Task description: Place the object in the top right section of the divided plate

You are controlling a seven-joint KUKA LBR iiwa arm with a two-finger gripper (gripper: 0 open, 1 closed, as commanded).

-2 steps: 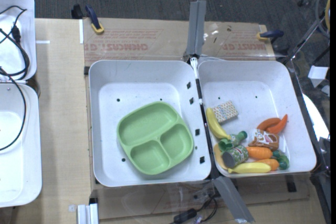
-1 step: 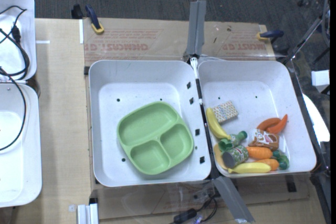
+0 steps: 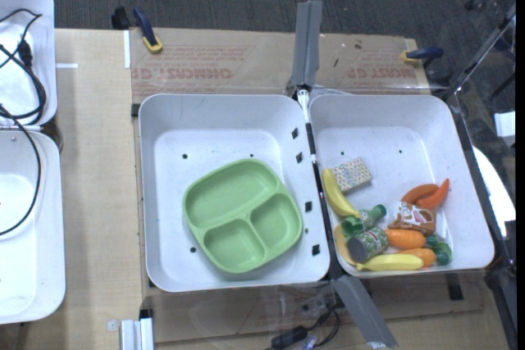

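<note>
The plate (image 3: 242, 215) lies bare in the left bin (image 3: 156, 176); nothing is placed yet. The toys, among them a banana (image 3: 335, 194) and carrot (image 3: 404, 238), sit in the right bin (image 3: 459, 168). Picking and placing remain.

Toys piled in the right bin (image 3: 459, 145) overlap, half-hiding the lower banana (image 3: 394, 262); the white tubs (image 3: 25, 176) are cut off at the left edge.
</note>
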